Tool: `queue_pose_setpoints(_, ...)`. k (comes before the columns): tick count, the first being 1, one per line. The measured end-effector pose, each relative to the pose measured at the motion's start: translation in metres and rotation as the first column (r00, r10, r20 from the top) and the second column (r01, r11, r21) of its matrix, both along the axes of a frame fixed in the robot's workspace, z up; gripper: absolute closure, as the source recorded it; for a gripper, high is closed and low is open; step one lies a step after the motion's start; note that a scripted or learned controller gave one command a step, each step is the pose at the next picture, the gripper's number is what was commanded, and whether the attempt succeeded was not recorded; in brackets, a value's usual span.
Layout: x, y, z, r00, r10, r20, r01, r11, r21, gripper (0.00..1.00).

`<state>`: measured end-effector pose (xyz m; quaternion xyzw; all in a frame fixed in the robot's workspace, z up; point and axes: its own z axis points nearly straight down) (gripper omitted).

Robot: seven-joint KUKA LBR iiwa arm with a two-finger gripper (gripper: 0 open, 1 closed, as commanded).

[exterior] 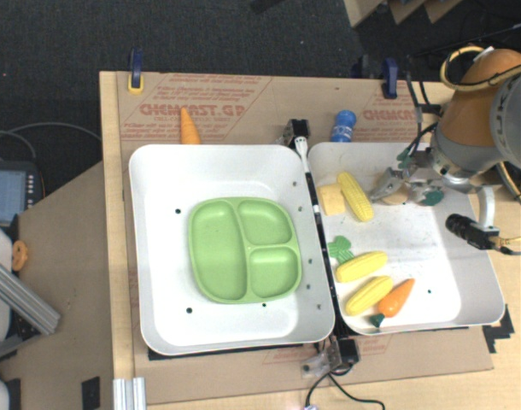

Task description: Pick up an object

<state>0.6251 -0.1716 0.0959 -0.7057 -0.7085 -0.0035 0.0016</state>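
Gripper (395, 186): it is seen low over the far part of the right bin, just right of the corn cob; whether something is pinched cannot be told, since the fingertips are small and blurred.
Arm (478, 114): it is brought in from the right; the orange band is seen above the grey wrist.
Right bin (478, 301): the loose objects are held in it.
Corn cob (355, 196): it is laid at a slant in the far left part of the right bin, touching the pale yellow block (331, 200) on its left.
Green piece (340, 248): it is placed near the left wall, just beyond the yellow pieces.
Yellow pieces: one (361, 266) is laid across the middle left, the other (368, 295) nearer, beside the carrot.
Carrot (396, 297): it is laid at the near side of the right bin, touching the nearer yellow piece.
Left bin (158, 195): a green divided plate (243, 248) is held in its middle.
Bench (115, 229): a blue bottle (343, 126) and an orange cone (189, 126) are seen beyond the bins.
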Motion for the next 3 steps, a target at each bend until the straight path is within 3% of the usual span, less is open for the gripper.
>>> queue_pose_setpoints(1,0.033,0.003,-0.011,1.000,-0.001,0.002,0.001,1.000,-0.008,0.00)
queue_pose_setpoints(2,0.032,0.002,0.000,1.000,-0.002,0.005,0.002,1.000,-0.010,1.00)
queue_pose_setpoints(3,-0.038,0.081,0.087,1.000,0.002,-0.001,-0.002,1.000,-0.003,1.00)
